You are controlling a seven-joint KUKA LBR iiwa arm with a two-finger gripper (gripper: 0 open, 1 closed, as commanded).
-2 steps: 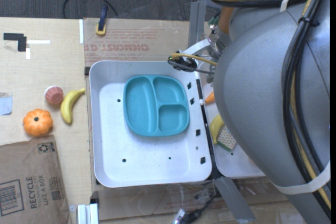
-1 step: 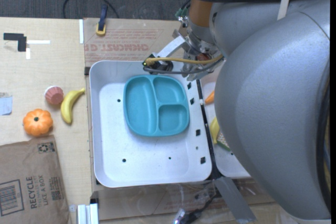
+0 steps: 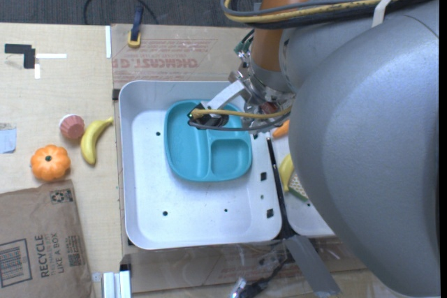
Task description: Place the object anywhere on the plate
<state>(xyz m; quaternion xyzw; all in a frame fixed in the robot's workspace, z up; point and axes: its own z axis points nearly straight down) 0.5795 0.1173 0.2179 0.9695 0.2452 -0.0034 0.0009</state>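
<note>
A blue divided plate (image 3: 207, 143) lies in the upper middle of the left white bin (image 3: 150, 213). My gripper (image 3: 253, 100) hangs over the plate's far right corner, mostly covered by the wrist and cables. In the right bin an orange object (image 3: 281, 128) and a yellow banana-like object (image 3: 286, 171) peek out from under the arm, close to the wall between the bins. The arm hides the rest of that bin.
On the wooden bench left of the bins lie a small orange pumpkin (image 3: 50, 162), a yellow banana (image 3: 94, 139) and a pinkish round object (image 3: 72, 127). A cardboard sheet (image 3: 38, 241) sits at the lower left. The big grey arm covers the right side.
</note>
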